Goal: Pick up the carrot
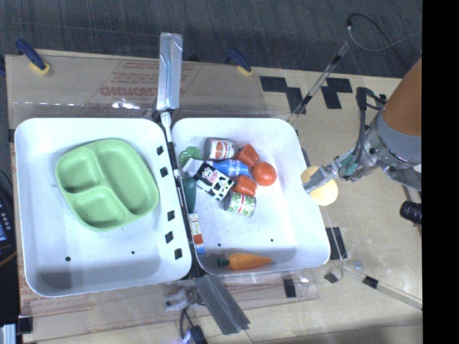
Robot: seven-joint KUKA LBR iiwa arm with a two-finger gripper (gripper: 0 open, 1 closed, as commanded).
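Note:
The carrot [247,261] is orange with a green stub at its left end. It lies flat along the front wall of the right bin [287,228], apart from the other items. My gripper [320,180] hangs over the bench just outside this bin's right wall, well to the right of the carrot and farther back. A pale yellow round object [326,193] sits right at the gripper's tip, partly covered by it. I cannot make out whether it is held.
A cluster in the middle of the right bin holds a can [219,149], a tomato [264,173], a blue bottle [232,168] and a green can [241,204]. A green divided plate [107,183] lies in the left bin [43,249]. Cables run across the bench at the right.

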